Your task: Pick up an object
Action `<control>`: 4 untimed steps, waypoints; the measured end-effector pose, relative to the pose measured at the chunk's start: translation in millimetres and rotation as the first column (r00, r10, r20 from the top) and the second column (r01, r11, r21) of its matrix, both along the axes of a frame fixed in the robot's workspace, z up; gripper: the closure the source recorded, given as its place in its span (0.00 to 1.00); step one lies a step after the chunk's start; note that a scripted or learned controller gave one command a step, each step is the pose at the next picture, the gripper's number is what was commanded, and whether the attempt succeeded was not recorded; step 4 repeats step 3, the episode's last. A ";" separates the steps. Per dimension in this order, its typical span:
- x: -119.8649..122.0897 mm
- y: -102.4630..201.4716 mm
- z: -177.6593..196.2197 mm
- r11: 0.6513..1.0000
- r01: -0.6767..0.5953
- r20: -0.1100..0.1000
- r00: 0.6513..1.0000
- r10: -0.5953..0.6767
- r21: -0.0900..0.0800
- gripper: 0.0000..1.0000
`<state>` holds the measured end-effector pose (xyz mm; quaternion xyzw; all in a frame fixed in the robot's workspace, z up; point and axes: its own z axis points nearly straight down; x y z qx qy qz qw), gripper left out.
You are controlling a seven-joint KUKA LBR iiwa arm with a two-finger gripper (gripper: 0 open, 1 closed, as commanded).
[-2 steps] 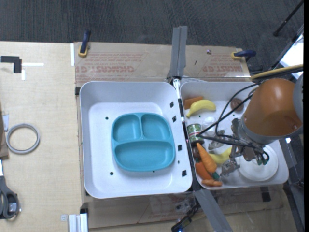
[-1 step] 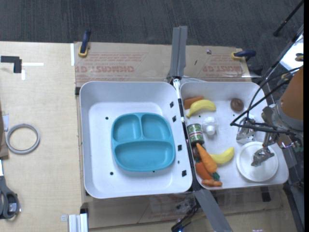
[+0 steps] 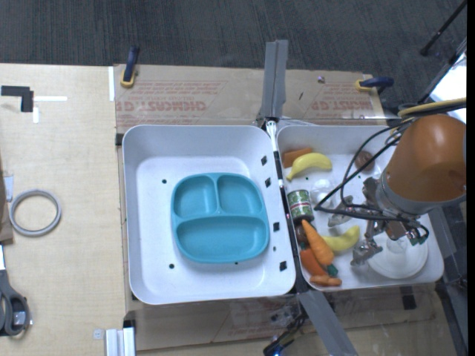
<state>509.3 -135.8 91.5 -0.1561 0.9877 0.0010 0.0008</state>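
Camera view, carrot [image 3: 318, 246] long axis diagonal, tip upper-left

You see smooth white plastic bins [image 3: 137, 221], a glossy teal plastic plate [image 3: 220, 217] — and a pale matt wood bench [image 3: 59, 154].

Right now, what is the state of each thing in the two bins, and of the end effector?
Blue divided plate: flat in the left bin, nothing on it.
Upper banana: lying in the right bin, near the divider.
Small can: lying on its side.
Carrot: lying flat, below the can.
Lower banana: lying beside the carrot.
End effector: low over the right bin, nothing seen between its fingers.
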 end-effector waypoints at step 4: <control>-7.4 40.2 0.3 0.995 -0.103 0.001 0.995 0.103 0.000 0.00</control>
